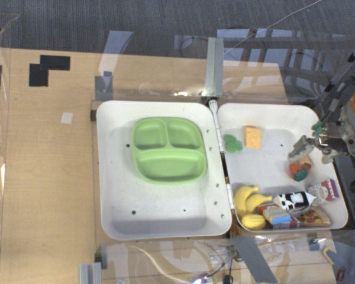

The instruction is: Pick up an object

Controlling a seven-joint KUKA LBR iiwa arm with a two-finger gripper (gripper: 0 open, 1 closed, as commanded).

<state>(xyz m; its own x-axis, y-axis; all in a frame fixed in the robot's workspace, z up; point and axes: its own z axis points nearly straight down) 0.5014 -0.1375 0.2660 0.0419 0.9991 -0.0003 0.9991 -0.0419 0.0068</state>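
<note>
My gripper [314, 151] hangs over the right side of the right bin [272, 120], and its fingers [300, 148] look spread apart with nothing between them. Just below the left finger lies a small red-and-green toy fruit [300, 170] on the bin floor. Further left in the same bin are an orange-yellow block [252, 137] and a small green piece [232, 143]. Along the bin's front edge sit yellow bananas [251, 203], a black-and-white toy [294, 201], a pink-and-white packet [325, 190] and a blue-and-orange box [281, 219].
The left bin [115, 176] holds a green divided plate [168, 149]. A metal divider [220, 152] runs between the two bins. The arm's wrist [343, 132] comes in over the right bin's right rim. A flat food-like item [315, 218] lies in the front right corner.
</note>
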